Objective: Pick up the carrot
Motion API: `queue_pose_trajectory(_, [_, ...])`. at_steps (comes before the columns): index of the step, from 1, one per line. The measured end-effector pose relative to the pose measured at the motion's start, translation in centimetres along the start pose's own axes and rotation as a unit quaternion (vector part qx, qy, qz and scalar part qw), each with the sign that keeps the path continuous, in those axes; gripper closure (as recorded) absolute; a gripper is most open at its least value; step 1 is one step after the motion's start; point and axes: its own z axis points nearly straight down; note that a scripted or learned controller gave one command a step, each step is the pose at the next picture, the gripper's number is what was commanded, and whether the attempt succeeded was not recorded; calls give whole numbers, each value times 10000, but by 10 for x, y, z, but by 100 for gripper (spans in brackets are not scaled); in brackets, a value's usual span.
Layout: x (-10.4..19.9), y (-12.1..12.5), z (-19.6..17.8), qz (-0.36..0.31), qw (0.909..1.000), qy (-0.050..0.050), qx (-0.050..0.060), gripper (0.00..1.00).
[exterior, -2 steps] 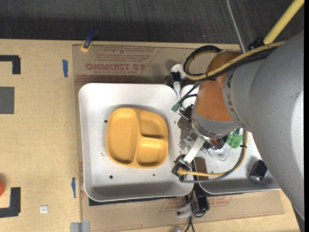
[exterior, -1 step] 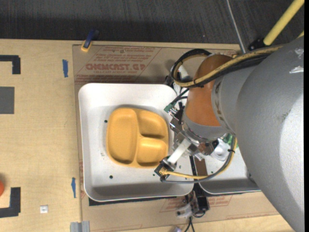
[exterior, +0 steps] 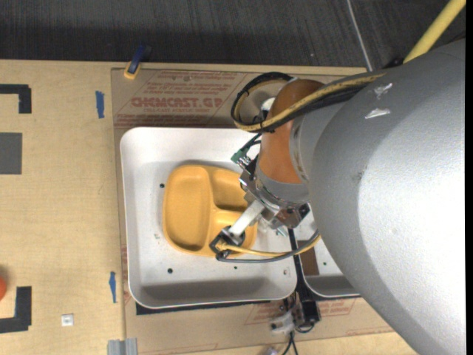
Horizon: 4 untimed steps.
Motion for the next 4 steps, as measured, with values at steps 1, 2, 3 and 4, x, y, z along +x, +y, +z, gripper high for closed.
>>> queue_pose_trajectory(1, [8,31,-70,1594,9872,6,-3,100])
queue_pose_trajectory(2, [-9,24,-101,2612,9653,11,-5,100])
queue_pose_trajectory(3, [-36,18,-75,2613,9653,-7,8,100])
queue_pose_trajectory(4, [-36,18,-85,2611,9653,-3,7,100])
